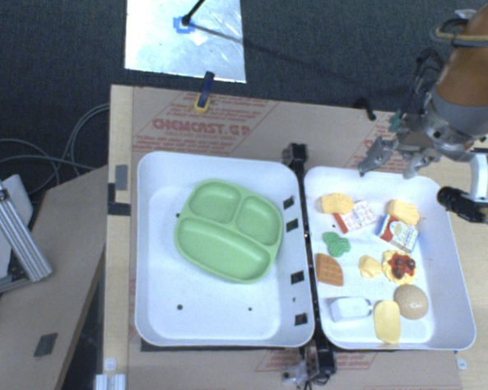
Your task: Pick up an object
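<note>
My gripper hangs open above the far edge of the right bin, with nothing between its fingers. Below it in that bin lie several toy foods: an orange piece, a red-and-white packet, a yellow-orange piece, a red, white and blue carton, a green piece, a brown waffle, a pizza slice, a small yellow piece, a brown ball, a yellow piece and a white block.
The left bin holds a green divided plate. A black divider with clips runs between the bins. Cardboard lies under both bins, and a shiny sheet sits at the far side.
</note>
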`<state>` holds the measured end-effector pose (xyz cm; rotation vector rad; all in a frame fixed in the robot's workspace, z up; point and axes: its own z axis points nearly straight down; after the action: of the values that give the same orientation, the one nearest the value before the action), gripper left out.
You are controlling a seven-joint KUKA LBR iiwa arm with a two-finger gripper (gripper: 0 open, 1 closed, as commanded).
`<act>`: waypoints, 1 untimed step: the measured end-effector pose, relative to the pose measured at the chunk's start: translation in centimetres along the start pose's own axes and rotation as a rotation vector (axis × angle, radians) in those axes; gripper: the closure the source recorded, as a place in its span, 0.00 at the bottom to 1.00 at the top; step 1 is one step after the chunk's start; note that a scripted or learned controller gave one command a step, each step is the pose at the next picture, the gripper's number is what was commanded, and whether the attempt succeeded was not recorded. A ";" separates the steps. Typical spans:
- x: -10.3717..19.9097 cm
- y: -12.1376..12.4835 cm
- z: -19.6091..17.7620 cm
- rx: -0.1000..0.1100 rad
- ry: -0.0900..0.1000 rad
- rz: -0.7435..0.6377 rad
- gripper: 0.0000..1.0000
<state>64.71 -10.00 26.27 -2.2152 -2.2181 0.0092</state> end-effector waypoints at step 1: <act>0.0 0.2 -0.7 -0.011 -0.001 -0.002 0.00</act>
<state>64.90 -9.99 26.93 -2.2191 -2.2259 -0.0014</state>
